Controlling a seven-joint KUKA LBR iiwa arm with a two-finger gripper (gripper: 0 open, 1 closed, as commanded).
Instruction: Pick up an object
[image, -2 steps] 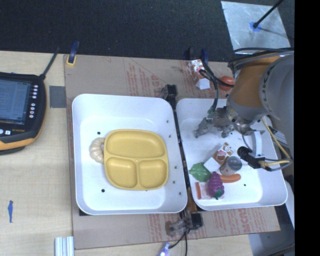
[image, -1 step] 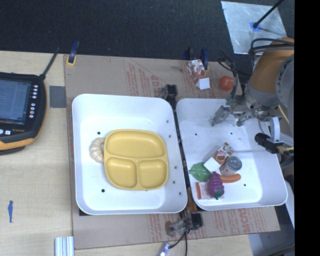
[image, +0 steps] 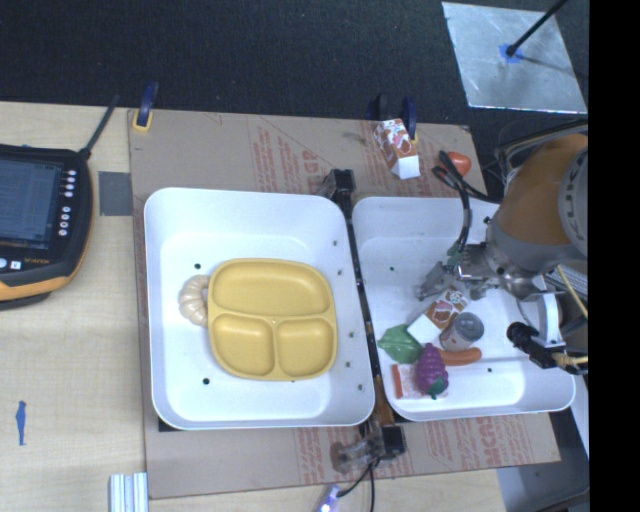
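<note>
My gripper (image: 447, 283) reaches into the right bin (image: 400, 230) from the right, its dark fingers pointing left just above a small carton with a red and white label (image: 446, 309). Beside the carton lies a grey can (image: 467, 328). Below them sit a green leafy toy (image: 399, 343), a purple grape bunch (image: 432, 368) and an orange carrot (image: 461, 355). Nothing shows between the fingers.
The left bin (image: 170, 300) holds a yellow divided plate (image: 271, 318) with a beige item (image: 192, 298) at its left edge. A small carton (image: 398, 147) and a red object (image: 458, 160) lie beyond the right bin. A tablet pendant (image: 35, 215) rests far left.
</note>
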